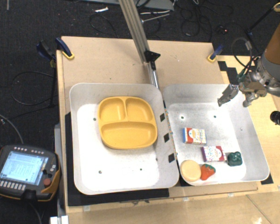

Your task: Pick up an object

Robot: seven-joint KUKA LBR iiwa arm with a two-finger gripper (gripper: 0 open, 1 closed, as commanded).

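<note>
Right white bin (251,139): small white-and-orange carton (195,136) near centre, lying flat, long axis running 9-to-3 o'clock; at 5 o'clock from it a purple-and-white carton (213,153) on a similar axis, a dark green lump (234,159) at that carton's 3 o'clock, and a round cream disc (191,170) touching a red strawberry-shaped piece (207,171) along the bin's 6 o'clock edge. Left white bin (84,139): one yellow plastic three-compartment tray (127,122), long axis 9-to-3 o'clock. Two-finger gripper (236,98) above the right bin's 2 o'clock corner, fingers spread apart, gripping nothing, well apart from every item.
</note>
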